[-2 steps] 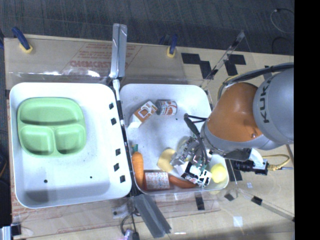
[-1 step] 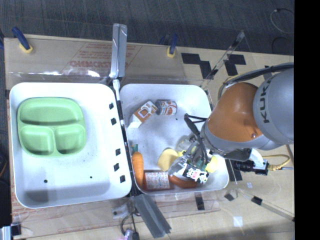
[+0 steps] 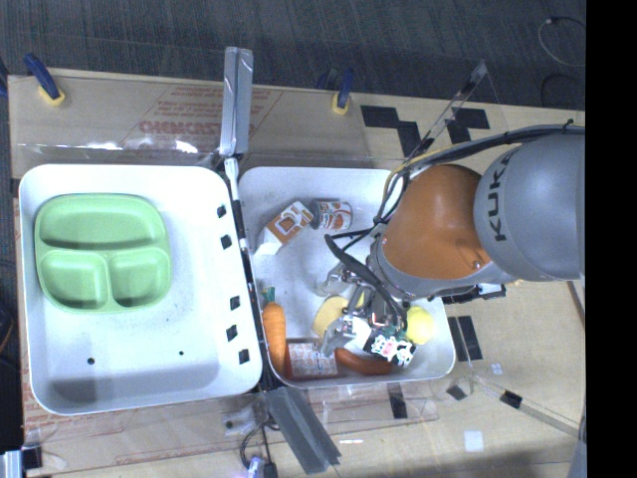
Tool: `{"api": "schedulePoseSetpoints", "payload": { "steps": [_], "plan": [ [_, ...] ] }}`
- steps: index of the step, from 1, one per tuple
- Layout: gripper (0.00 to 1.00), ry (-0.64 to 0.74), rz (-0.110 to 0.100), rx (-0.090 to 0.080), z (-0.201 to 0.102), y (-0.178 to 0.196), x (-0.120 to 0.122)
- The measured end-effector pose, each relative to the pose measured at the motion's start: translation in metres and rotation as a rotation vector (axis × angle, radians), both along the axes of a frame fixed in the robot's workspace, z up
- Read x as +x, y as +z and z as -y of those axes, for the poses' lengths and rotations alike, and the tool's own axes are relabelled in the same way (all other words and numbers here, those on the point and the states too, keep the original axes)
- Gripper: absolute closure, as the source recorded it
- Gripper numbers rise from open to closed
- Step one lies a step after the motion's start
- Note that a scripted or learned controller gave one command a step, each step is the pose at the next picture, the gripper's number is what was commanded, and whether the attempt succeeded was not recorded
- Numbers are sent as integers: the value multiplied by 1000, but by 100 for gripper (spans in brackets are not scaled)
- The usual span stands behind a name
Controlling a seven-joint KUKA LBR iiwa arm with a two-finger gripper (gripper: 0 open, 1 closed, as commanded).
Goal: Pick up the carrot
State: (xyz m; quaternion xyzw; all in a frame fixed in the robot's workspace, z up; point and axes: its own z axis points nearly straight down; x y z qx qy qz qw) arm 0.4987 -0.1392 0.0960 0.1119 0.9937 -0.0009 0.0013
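Reaching in from the right with the grey arm (image 3: 532, 207), orange band (image 3: 438, 222) hanging over the far right part of the right bin (image 3: 299, 180). Carrying the gripper (image 3: 345, 333) low among the clutter in the near half of that bin, just beside a yellow fruit (image 3: 326, 317) and close above a brown packet (image 3: 311, 359). Cannot tell whether open or closed: too small and too tangled with cables and clutter to read. Nothing seen clamped.

Finding the carrot (image 3: 273, 333) in the right bin, lying along its left wall, green top pointing toward the far side, orange tip toward the near-left corner. Lying free, to the left of the gripper and near it, with its lower end touching or just beside the brown packet.

Counting 2 more things at the near wall: a reddish sausage (image 3: 363, 362) and a black-and-white cow-patterned toy (image 3: 390, 348), with a 2nd yellow fruit (image 3: 421, 326) just beyond the toy. Further back, a brown and white carton (image 3: 288, 223) and a small can (image 3: 333, 214) side by side.

Holding 1 green sectioned tray (image 3: 100, 250) in the left bin (image 3: 40, 182), well apart from the arm.
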Motion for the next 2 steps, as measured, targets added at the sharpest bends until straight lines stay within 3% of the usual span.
{"api": "schedulePoseSetpoints", "payload": {
  "steps": [1,2],
  "plan": [
    [0,0,-1,2,-32,-4,57],
    [0,334,-5,3,-49,-4,45]
  ]
}}
